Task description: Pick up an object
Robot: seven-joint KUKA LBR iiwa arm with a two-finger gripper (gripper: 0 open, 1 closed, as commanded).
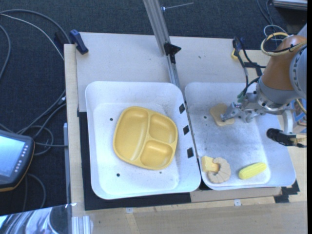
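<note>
While the fingers (pixel 229 115) touch the tan piece (pixel 219 115), I cannot tell their spread

One fixed camera looks down at a slant on the bench (pixel 122 52), from high enough to take in both white bins and the dark floor around them. The left bin (pixel 97 130) sits near the middle of the view, the right bin (pixel 273 150) toward its right side, where the arm (pixel 282 72) enters.
</note>
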